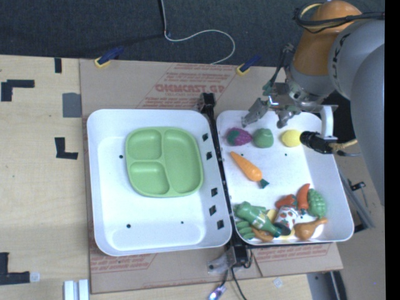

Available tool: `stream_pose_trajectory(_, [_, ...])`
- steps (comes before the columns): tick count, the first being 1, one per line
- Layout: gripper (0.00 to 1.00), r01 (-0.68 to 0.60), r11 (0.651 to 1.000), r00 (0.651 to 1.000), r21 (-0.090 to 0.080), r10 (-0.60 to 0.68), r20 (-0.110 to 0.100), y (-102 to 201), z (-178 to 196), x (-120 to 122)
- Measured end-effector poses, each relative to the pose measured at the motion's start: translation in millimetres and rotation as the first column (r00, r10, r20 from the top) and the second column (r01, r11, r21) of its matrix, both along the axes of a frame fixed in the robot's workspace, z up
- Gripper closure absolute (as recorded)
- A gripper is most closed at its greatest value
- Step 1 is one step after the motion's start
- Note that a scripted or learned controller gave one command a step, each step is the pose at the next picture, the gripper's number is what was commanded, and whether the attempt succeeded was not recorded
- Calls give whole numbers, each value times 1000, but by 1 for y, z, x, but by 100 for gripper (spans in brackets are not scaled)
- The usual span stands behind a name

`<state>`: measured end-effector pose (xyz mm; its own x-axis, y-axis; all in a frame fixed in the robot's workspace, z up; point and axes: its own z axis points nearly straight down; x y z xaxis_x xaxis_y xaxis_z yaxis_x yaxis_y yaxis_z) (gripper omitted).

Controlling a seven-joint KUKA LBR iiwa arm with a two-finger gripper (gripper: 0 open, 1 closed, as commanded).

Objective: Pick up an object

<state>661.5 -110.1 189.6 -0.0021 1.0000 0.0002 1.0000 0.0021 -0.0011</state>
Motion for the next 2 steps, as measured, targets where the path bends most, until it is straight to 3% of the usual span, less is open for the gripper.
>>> stream_pose_trajectory(1, [0,3,1000,1000,-1,-3,-7,-28,-112,-36])
stream_pose_trajectory(2, [0,5,1000,999,-6,-6,-50,-6,-110,-4])
